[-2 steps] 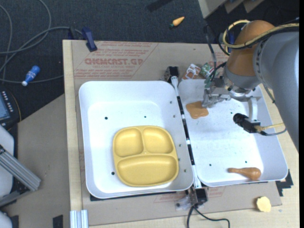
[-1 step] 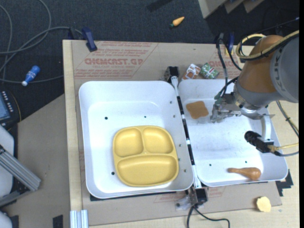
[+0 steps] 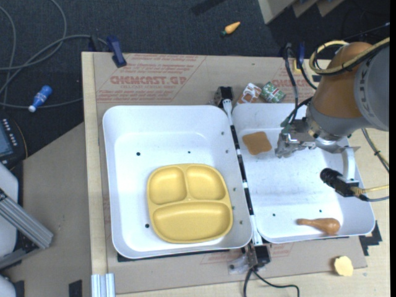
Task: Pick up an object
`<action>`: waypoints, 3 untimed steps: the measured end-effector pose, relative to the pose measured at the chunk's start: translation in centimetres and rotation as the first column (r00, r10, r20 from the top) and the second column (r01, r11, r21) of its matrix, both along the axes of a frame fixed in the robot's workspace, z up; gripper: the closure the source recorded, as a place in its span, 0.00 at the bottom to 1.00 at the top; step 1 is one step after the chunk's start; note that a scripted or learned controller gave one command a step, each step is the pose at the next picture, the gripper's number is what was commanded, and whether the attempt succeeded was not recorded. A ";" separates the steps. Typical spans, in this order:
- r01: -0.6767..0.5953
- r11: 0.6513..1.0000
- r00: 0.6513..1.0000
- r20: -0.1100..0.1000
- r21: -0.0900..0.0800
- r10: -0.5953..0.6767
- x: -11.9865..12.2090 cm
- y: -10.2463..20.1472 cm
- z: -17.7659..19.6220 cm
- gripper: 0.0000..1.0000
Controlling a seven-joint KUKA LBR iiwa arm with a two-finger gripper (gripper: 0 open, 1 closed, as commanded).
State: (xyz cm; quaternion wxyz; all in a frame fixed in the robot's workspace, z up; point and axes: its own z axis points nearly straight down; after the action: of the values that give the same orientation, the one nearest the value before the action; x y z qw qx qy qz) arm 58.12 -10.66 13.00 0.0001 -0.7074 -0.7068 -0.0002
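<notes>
A flat brown toast-like piece [image 3: 257, 143] lies near the back left of the right bin [image 3: 291, 190]. A brown drumstick-shaped toy [image 3: 320, 224] rests at that bin's front right. My gripper [image 3: 285, 148] hangs low over the right bin, just right of the brown piece and close to it. Nothing shows between its fingers. A yellow divided plate [image 3: 188, 202] sits in the left bin [image 3: 124, 166].
Small packets [image 3: 263, 93] lie on the board behind the right bin. A yellow chunk [image 3: 342, 265] sits off the bin's front right corner. An orange bit [image 3: 231, 27] and a blue bottle [image 3: 40, 98] lie on the floor.
</notes>
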 end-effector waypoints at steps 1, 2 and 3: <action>0.001 1.000 1.000 -0.001 0.000 -0.001 0.0 0.0 -0.1 0.00; -0.003 1.000 1.000 0.003 -0.001 0.003 5.3 0.0 -4.8 0.00; -0.003 1.000 1.000 0.006 -0.002 0.003 5.3 0.0 -3.3 1.00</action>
State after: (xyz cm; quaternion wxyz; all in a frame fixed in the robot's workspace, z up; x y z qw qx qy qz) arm 63.42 -10.70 9.65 -0.0028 -0.7063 -0.7079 -0.0019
